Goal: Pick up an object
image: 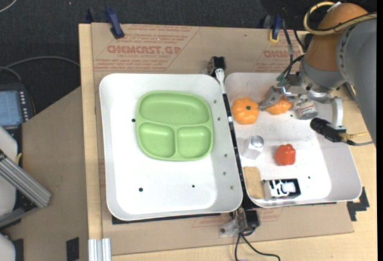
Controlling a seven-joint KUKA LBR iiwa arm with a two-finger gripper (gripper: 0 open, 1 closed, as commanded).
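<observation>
My gripper [280, 97] hangs low over the back of the right bin [341, 179]. Directly under and against it lies a small orange piece [277, 108], partly hidden by the gripper. A round orange pumpkin-like toy [245, 110] sits just to its left, near the bin's left wall. Nearer the front lie a red pepper-like toy [285, 154], a small silver cylinder [256, 143], a tan block [252, 180] and a black-and-white item [283, 187].
The left bin [119, 152] holds a green divided plate [175, 126]. The grey arm with its orange band [332, 38] reaches in over the right bin's back right corner. Cables and a black fitting [328, 128] hang beside the wrist.
</observation>
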